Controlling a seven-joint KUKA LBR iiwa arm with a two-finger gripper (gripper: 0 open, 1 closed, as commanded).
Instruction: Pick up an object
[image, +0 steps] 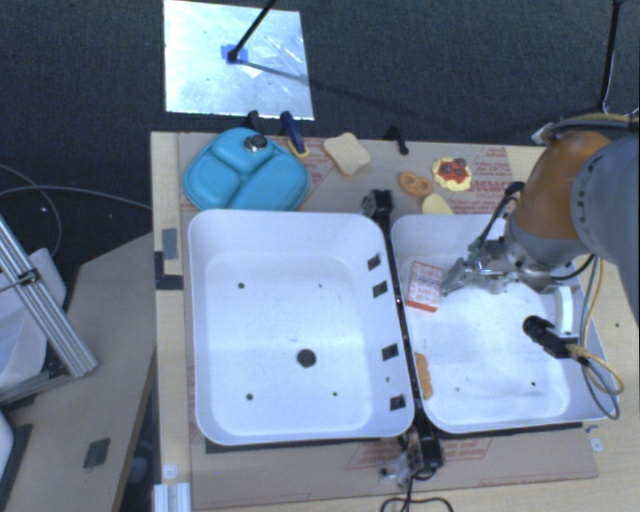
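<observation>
One flat card (426, 285) lies beside the end effector (462, 277), whose closure I cannot tell; it may slip off.

Two bins side by side — a card (425, 285) lies in the right bin (500, 400), near its left wall; the left bin (250, 260) sits beside it — a divided tray (246, 172) behind.

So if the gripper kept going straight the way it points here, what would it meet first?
The gripper points toward the view's left, low over the right bin. The small red-and-white packet lies right ahead, so probably that first, though its height above the floor is unclear.
</observation>
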